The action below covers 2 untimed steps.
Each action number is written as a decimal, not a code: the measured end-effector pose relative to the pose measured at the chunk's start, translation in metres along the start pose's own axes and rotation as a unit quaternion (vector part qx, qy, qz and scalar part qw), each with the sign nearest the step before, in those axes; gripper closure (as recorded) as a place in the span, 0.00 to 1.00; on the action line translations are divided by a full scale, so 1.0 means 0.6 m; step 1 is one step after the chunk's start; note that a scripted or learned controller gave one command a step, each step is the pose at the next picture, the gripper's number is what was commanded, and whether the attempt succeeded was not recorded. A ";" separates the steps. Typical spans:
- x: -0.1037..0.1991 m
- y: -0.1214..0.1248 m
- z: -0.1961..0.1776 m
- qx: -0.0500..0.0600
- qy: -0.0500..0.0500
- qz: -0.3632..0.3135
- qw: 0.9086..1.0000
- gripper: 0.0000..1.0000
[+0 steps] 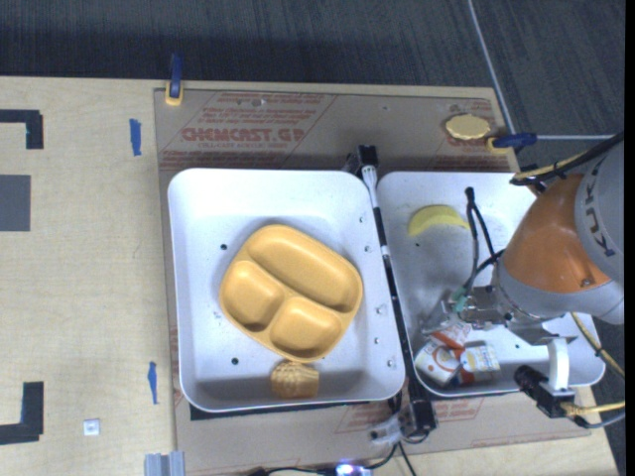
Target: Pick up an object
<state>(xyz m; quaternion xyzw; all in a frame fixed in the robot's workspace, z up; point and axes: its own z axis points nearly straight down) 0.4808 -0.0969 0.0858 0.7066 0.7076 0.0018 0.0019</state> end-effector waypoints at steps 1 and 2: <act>0.003 0.000 0.000 0.000 -0.001 0.001 1.000 0.00; 0.006 0.000 0.000 0.000 -0.001 0.001 1.000 0.00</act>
